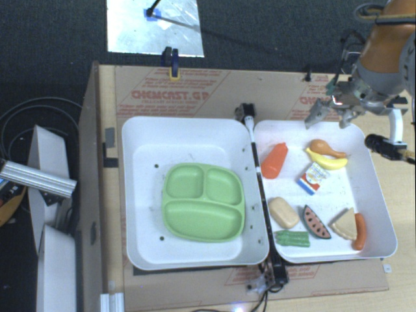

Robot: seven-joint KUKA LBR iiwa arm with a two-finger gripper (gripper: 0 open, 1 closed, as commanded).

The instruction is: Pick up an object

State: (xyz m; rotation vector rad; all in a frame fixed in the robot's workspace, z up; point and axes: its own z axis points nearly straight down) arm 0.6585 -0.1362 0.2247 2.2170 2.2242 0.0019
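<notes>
Dark carpet surrounds the bench; a brown cardboard sheet (195,90) printed with red lettering lies under both bins. Behind the bench sits a shiny silver sheet (155,19) with a small blue item on it. Black cables (26,119) loop at the left edge, beside white panels and a metal bar (36,177). A blue and yellow clamp (171,62) grips the back edge of the cardboard, and a black clip (247,112) sits where the two bins meet.

Arm: grey with the orange band, at the upper right. Gripper (329,117) hangs above the back rim of the right bin (380,194), fingers spread apart with the tips pointing down. Nothing lies between them and they touch no object. Nearest item is the banana, just in front of the gripper; nothing stands between the two.

Left bin (140,148): holds one green divided plate (203,201), three compartments, lying flat near the middle.

Right bin contents:
- orange carrot-like piece (275,160), near the left wall, tilted
- yellow banana (328,160) with an orange-brown drumstick-shaped piece (325,149) lying against its back side
- small white, red and blue carton (312,177), centre
- tan potato-like lump (283,212)
- watermelon slice (316,221), just beside the lump
- green pod-shaped piece (292,238), by the front wall
- pale wedge (344,224), touching an orange sausage shape (360,231) at the front right corner
</notes>
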